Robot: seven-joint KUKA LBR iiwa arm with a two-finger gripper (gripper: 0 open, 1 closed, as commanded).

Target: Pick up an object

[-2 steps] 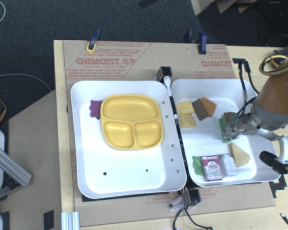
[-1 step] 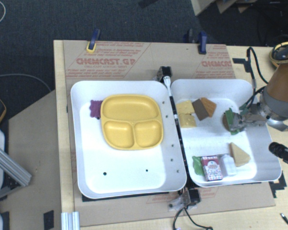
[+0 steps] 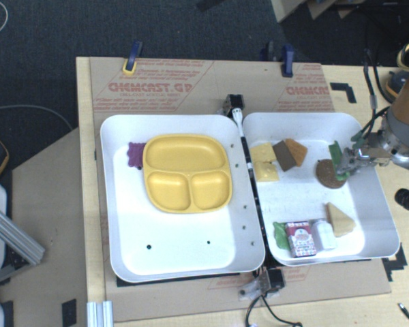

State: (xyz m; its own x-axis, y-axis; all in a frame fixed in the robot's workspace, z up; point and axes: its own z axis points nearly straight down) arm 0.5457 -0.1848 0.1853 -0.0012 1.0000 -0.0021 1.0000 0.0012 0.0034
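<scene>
— Where is your claw?

— My claw sits low at the right side of the right bin, its green-tipped fingers right at a round brown object. Whether they are spread or closed on it, I cannot tell.

— What does that object look like?

— Flat, disc-like and dull brown, lying on the bin floor near the right wall. To its left lie a pale yellow block and a dark brown-and-orange piece. A yellow divided tray fills the left bin on my surface.
</scene>
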